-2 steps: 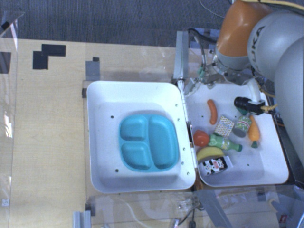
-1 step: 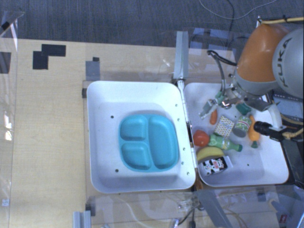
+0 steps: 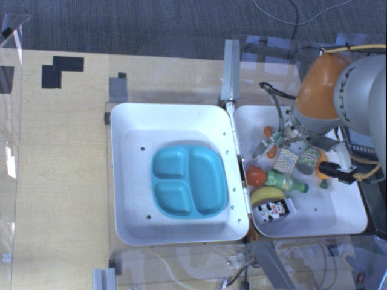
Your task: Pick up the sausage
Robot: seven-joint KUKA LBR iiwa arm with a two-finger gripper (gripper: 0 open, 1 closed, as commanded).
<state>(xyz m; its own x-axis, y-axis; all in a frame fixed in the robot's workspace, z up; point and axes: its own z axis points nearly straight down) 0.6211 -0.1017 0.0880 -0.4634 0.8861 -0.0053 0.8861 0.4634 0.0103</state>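
Observation:
The sausage [image 3: 271, 152] looks like a small reddish-orange piece in the right bin [image 3: 338, 219], near that bin's upper left. A second reddish bit [image 3: 268, 130] shows just above it, and the grey gripper [image 3: 273, 142] crosses between the two. The gripper is low in the bin, right over the sausage, and hides its middle. The arm's orange band [image 3: 320, 89] and grey wrist rise to the right of it. Whether the sausage is touched or gripped is unclear.
Crowded around the gripper are a checkered packet [image 3: 286, 161], a can [image 3: 308, 159], a green bottle [image 3: 289, 182], a red tomato [image 3: 255, 176], a banana [image 3: 268, 194], a card box [image 3: 273, 210] and an orange item [image 3: 327, 170]. The left bin [image 3: 130, 162] holds a blue divided tray [image 3: 188, 180].

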